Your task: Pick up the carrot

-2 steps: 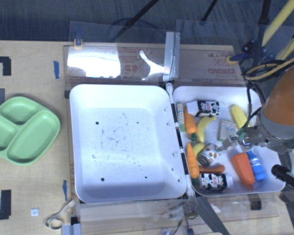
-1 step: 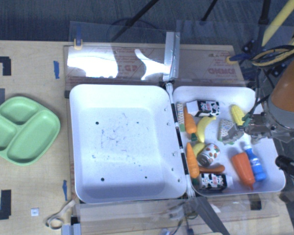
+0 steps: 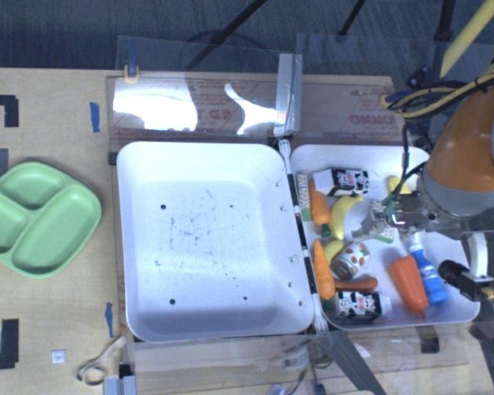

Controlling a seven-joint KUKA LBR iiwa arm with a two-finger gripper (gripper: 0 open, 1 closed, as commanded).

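Worktop [image 3: 49, 97] of pale wood is seen at the far left, with a green divided plate [image 3: 39, 218] resting on it. Beside it lies the left bin [image 3: 140, 171], white and marked with faint blue scribbles. The right bin [image 3: 309, 156] is crowded: a carrot [image 3: 323, 271] lies along its left wall, near the front, with a second carrot [image 3: 318, 204] further back. A banana [image 3: 341, 214], two black-and-white cartons [image 3: 349, 180], a speckled ball [image 3: 356, 257] and a blue bottle [image 3: 428, 276] are seen around them. The hand [image 3: 380, 218] is poised over the bin's middle, near the banana; whether it is spread or pressed together cannot be told. The arm [image 3: 469, 159] enters from the right.
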